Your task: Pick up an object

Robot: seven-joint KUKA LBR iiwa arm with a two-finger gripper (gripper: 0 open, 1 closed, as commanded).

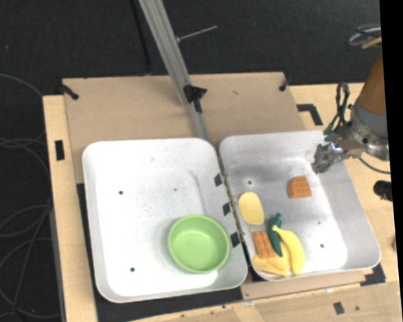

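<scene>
As we read the camera view, the jaws [323, 156] hang over the upper right part of the right bin [345, 250]; we cannot tell how they are set. Nearest lies the orange block [300, 187], just below and left, with no marked long axis. 1 arm serves. We find no legible writing on the desk [149, 105].
</scene>
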